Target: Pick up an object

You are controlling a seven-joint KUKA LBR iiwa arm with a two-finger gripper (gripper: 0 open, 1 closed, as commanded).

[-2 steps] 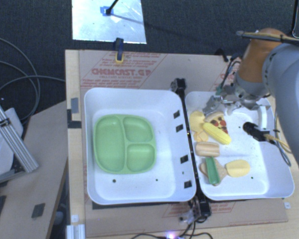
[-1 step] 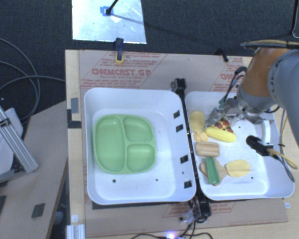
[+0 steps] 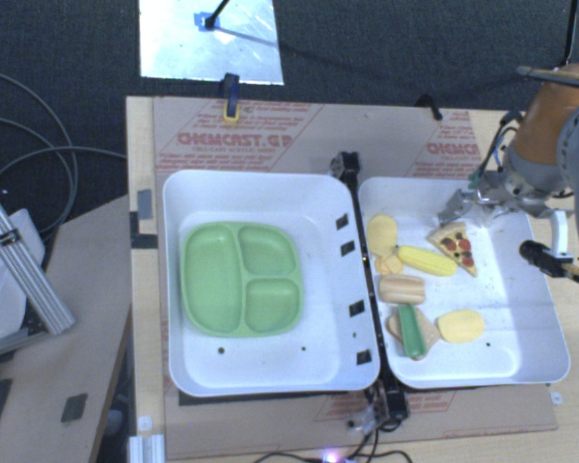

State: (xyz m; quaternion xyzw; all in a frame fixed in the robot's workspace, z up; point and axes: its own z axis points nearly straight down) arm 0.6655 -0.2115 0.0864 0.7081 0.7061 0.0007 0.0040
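The right bin point(image 3: 545, 350) holds several toy foods: a pizza slice point(image 3: 455, 245), a yellow corn cob point(image 3: 426, 259), a pale yellow piece point(image 3: 382, 231), a tan bun point(image 3: 401, 288), a green stick point(image 3: 408, 329) and a yellow oval point(image 3: 460, 325). My gripper point(image 3: 471, 207) hangs over the bin's far right part, just above and behind the pizza slice. It looks open, with nothing between its fingers.
The left bin point(image 3: 270, 187) holds a green divided plate point(image 3: 240, 278). A black divider with clips point(image 3: 357, 258) runs between the two bins. The arm comes in over the right bin's far right corner.
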